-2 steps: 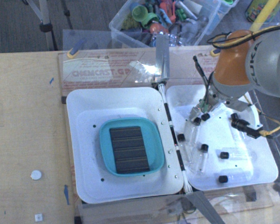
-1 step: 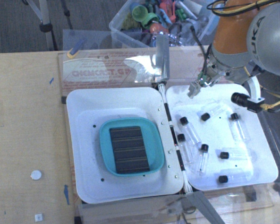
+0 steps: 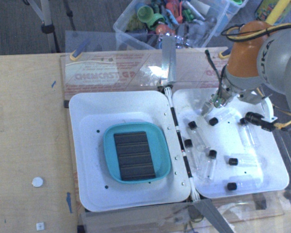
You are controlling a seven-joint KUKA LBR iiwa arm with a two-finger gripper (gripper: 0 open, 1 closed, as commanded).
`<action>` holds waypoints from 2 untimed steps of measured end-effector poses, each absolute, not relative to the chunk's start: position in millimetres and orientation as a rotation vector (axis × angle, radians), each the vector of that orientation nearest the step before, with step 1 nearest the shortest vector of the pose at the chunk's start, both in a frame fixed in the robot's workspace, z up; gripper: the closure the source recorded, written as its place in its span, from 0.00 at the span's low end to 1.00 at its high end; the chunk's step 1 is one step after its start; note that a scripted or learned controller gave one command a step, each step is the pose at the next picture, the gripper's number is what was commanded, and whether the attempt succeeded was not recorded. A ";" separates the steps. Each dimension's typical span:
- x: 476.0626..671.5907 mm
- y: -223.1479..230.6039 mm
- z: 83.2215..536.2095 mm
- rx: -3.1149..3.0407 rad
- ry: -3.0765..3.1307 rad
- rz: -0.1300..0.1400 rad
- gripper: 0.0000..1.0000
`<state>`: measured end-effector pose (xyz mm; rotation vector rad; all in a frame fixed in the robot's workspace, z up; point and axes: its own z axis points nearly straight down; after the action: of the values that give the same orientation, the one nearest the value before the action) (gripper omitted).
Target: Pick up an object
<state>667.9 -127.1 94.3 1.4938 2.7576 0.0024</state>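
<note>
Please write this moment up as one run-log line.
arm: over right bin | claw: low near a clear vial, hold unconfirmed | left bin: teal tray with dark insert | task: pending

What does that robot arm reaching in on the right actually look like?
The arm is bulky, rounded and light grey, with an orange band above the wrist. Black cables loop over it. It narrows to a small metallic gripper.

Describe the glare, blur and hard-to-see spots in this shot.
Camera view: glare bleaches the right bin, so its clear vials show mainly by black caps; the claw is small and blurred; the teal tray in the left bin is evenly lit and sharp.
</note>
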 end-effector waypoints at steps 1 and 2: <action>650.1 -134.8 109.4 1.190 2.905 0.002 1.00; 661.2 -152.3 88.0 0.746 3.042 0.003 1.00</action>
<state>661.2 -152.3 88.0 0.7460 3.0418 0.0029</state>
